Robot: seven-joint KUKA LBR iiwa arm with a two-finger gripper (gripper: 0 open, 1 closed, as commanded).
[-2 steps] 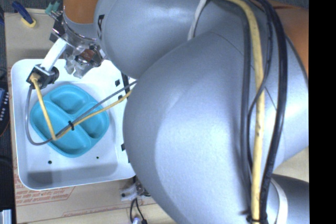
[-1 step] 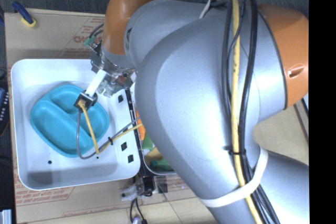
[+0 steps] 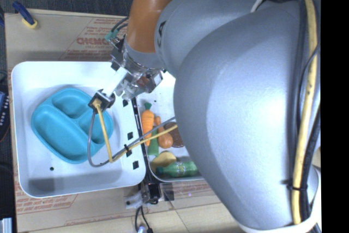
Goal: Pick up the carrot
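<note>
The small orange plastic carrot (image 3: 147, 120) lies crowded among toy food; the grey two-finger gripper (image 3: 133, 84), jaw state untellable, risks grabbing a neighbour instead.

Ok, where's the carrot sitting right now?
The carrot lies in the right bin, hard against the divider between the two bins, just below the gripper and above the green bottle.
</note>
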